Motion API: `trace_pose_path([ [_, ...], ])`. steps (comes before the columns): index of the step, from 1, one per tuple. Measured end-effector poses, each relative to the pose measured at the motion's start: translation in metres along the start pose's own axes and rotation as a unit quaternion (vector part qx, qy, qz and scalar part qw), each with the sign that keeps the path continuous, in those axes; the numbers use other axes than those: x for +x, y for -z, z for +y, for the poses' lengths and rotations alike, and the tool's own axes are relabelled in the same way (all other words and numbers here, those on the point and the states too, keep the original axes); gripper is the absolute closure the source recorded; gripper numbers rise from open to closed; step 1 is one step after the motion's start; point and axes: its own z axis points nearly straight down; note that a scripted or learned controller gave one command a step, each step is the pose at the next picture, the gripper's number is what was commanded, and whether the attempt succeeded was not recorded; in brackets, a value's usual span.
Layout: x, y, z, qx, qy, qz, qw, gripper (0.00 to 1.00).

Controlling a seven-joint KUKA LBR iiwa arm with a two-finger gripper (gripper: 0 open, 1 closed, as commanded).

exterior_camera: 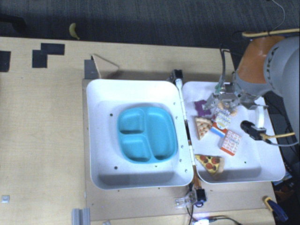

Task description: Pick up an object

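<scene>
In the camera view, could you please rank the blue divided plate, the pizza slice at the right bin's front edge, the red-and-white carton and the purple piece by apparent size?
1. blue divided plate, by far the largest.
2. pizza slice and red-and-white carton: look alike, so unranked.
3. purple piece, smallest, though partly hidden by the gripper.

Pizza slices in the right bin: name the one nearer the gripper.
The upper pizza slice, just left of the gripper. The other pizza slice lies at the bin's near edge.
</scene>
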Motion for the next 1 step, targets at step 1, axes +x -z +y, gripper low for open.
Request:
trace_pose_path([
  [1, 0.0008, 0.0115, 0.0017, -0.002, 0.001, 0.000, 1.0000, 1.00],
])
